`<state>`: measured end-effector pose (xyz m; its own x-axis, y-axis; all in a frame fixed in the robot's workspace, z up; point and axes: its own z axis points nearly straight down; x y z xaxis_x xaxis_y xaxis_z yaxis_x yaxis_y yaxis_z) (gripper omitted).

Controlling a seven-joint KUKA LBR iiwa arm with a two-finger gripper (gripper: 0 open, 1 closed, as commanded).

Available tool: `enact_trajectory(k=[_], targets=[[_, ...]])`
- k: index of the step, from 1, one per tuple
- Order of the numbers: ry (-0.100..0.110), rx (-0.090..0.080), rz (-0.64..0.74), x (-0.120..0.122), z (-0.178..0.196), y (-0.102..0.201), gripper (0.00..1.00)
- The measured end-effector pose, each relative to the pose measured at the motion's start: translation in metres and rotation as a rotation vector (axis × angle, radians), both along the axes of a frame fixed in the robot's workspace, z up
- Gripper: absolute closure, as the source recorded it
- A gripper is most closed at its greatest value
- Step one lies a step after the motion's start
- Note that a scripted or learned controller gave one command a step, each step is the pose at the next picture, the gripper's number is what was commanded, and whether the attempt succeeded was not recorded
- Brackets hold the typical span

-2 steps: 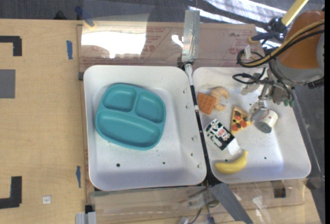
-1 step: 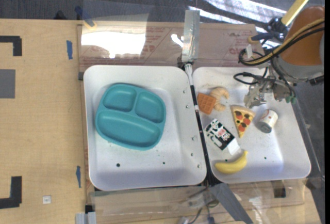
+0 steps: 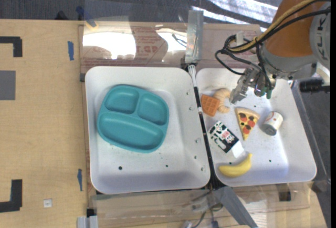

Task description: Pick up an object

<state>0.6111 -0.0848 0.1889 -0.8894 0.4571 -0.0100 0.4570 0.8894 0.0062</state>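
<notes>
Fingers [image 3: 235, 96] look parted and empty, gripper [image 3: 239, 92] just beside the beige toy pastry [image 3: 222, 95] in the right bin [image 3: 294, 166]; I judge it light, rigid, slick, best pinched across its narrow middle.

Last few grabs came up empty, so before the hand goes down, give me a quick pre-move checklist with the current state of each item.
1. Hand over the right bin: ok.
2. Target near the hand, the beige piece by the waffle: ok.
3. Something already held: cannot tell.
4. Target free of neighbours: not ok, it touches the waffle.
5. Pizza slice, can, banana away from the hand: ok.
</notes>
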Motion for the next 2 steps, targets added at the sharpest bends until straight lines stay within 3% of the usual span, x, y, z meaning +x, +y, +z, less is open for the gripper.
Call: enact_trajectory(k=[1,2], targets=[[0.008,0.005,-0.268,-0.017,0.013,0.137,1.00],[0.015,0.002,-0.777,-0.058,-0.005,0.130,1.00]])
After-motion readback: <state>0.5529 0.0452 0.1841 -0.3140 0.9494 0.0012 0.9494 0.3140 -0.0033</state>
